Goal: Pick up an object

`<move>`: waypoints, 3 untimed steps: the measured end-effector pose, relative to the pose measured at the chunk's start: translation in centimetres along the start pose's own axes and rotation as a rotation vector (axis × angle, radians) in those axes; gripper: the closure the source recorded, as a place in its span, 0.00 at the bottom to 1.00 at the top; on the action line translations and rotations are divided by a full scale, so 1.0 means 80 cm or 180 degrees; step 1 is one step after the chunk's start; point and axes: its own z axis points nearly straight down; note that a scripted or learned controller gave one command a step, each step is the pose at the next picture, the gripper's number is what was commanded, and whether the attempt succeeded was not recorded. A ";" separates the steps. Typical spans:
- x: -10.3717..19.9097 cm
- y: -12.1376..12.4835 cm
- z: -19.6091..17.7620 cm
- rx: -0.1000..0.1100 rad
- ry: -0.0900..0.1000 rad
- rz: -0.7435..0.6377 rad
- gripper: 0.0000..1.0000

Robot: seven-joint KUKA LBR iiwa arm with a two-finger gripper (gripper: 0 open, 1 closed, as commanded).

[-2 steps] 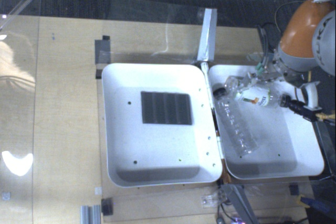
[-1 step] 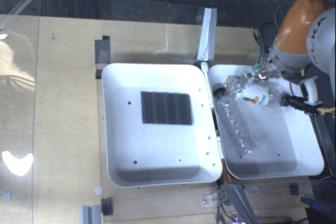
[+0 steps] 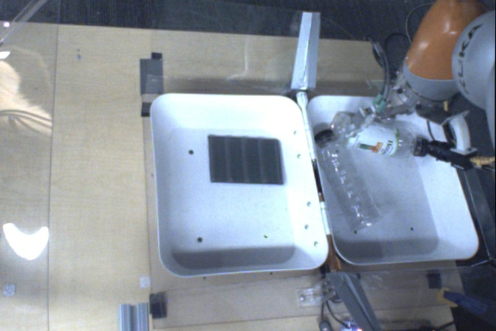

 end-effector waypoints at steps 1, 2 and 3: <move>-0.001 0.001 0.000 -0.0009 -0.0009 -0.0135 0.00; -0.001 0.005 0.000 -0.0008 -0.0018 -0.0289 0.00; -0.004 0.002 0.003 -0.0045 -0.0017 -0.0775 0.00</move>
